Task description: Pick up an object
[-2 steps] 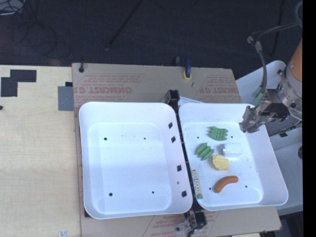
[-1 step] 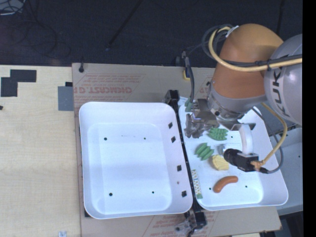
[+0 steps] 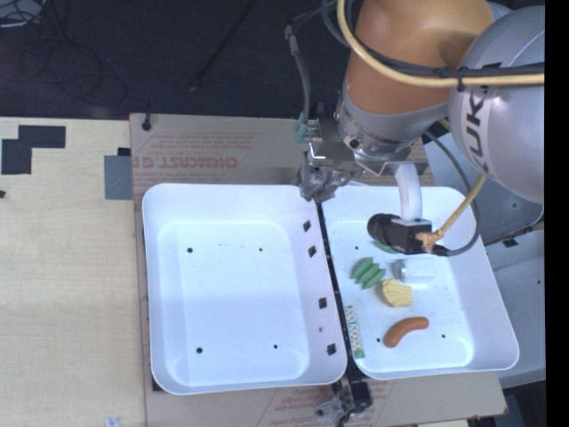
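Upper middle of the frame: my gripper (image 3: 316, 183) hangs over the far end of the rims where the left bin (image 3: 222, 205) and the right bin (image 3: 494, 320) meet.
Jaws: small, dark and tangled against the rim from this angle; I cannot tell whether they are spread or pressed together.
Grasp: I see nothing between them, and I cannot tell whether they touch the rim.
Cut off: my arm runs out of the frame at the top and the right.
Covered: my wrist hides part of the right bin's far wall.
Hard to make out: a pale, glassy patch (image 3: 416, 272) just above the yellow block; I cannot say what it is.
Also unclear: a speckled strip (image 3: 353, 331) along the right bin's left wall.
Green piece (image 3: 366, 271): on the right bin's floor, to the lower right of my jaws, well apart from them.
Yellow block (image 3: 397, 293): just beside the green piece, on its lower right.
Orange sausage (image 3: 406, 330): lowest in the frame, farthest from my jaws.
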Robot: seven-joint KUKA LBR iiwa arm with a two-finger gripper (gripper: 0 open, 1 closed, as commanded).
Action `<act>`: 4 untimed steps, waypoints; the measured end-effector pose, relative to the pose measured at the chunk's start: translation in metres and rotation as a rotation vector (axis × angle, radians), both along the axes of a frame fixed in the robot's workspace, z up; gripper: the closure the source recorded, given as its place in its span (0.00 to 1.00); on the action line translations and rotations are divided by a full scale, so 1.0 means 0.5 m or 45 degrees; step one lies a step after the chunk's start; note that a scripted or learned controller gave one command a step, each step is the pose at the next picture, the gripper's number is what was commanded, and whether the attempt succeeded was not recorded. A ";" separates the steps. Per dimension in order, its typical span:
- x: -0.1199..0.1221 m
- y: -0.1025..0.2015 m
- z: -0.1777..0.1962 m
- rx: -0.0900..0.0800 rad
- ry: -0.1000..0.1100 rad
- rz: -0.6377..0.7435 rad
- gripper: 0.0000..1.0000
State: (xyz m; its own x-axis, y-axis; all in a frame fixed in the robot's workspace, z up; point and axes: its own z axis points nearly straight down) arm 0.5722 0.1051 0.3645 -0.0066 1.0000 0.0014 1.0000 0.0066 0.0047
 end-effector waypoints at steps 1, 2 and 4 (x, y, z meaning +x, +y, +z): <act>-0.152 -0.026 -0.027 -0.002 0.016 -0.011 1.00; -0.171 0.108 0.054 -0.001 0.007 0.000 1.00; -0.181 -0.043 0.070 -0.002 0.000 -0.011 1.00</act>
